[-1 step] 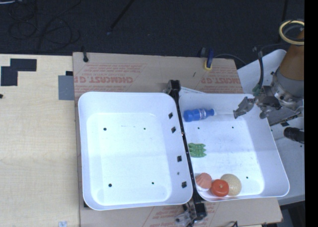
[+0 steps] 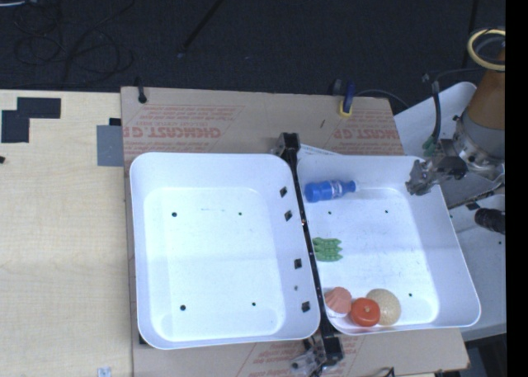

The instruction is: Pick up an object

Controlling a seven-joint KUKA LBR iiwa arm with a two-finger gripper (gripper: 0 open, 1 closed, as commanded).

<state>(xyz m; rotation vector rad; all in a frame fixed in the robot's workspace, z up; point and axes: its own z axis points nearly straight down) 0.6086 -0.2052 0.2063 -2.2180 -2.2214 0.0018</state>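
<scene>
1. Camera view looks down at a slant on two shallow white bins set side by side on a cardboard sheet (image 2: 247,120) that covers part of the desk (image 2: 58,227).
2. The left bin (image 2: 140,202) shows its bare white floor with a few small dark dots.
3. The right bin (image 2: 450,227) carries all the loose things.
4. A blue bottle (image 2: 329,190) with a white cap lies on its side near the bin's far left corner, cap pointing right.
5. A small green object (image 2: 327,249) lies close to the left wall, about midway along the bin; its exact kind is too small to tell.
6. At the near edge three rounded things sit bunched together: a pink one (image 2: 337,300) on the left, a red-orange one (image 2: 365,312) in the middle, and a tan one (image 2: 385,305) on the right, each touching its neighbour.
7. The arm (image 2: 487,111) comes in from the right, its orange band showing above the wrist.
8. The hand (image 2: 421,176) hangs over the far right corner of the right bin, near the rim, well apart from the bottle and from the cluster at the near edge.
9. Whether the hand is spread or closed cannot be told at this size, and nothing can be seen in it.
10. A black clamp strip (image 2: 299,227) runs between the two bins.
</scene>
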